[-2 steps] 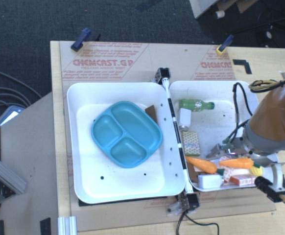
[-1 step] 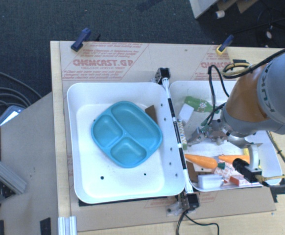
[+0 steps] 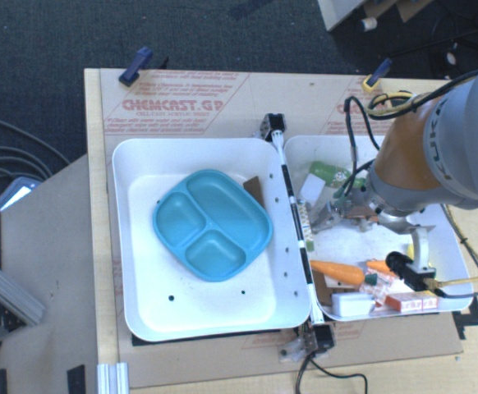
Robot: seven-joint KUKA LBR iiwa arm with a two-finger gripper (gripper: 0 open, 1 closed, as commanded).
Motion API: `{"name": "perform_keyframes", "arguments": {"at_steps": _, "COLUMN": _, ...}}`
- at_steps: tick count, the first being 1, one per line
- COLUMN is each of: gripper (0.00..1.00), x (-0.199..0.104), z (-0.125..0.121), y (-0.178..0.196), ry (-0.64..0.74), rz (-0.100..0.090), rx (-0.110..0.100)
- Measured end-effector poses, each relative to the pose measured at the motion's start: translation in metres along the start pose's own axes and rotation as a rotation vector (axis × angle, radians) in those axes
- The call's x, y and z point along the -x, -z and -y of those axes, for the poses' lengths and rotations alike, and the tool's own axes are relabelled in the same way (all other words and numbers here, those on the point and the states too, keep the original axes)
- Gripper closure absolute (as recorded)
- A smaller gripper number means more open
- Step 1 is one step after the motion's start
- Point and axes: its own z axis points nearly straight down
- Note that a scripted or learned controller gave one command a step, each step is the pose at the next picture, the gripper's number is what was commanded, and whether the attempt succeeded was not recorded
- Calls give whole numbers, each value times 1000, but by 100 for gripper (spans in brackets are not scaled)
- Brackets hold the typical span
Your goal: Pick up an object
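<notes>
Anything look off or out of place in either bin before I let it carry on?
Little stands out. The blue divided plate sits askew in the left bin, partly covering a brown item. The right bin holds a jumbled pile with a carrot.

Arm (image 3: 436,146) cut off at right edge

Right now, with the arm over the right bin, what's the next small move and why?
Probably a short shift toward the near side of the right bin, then descend on the orange carrot. The tool sits by the divider, above the carrot, with nothing visibly held. The carrot lies apart from the white box, so it looks the easier pick. Finger state is unclear.
</notes>
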Motion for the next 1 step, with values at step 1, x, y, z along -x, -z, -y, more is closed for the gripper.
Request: {"name": "perform_keyframes", "arguments": {"at_steps": 1, "gripper": 0, "x": 35, "z": -75, "y": 0, "ry": 1, "rz": 0, "rx": 0}}
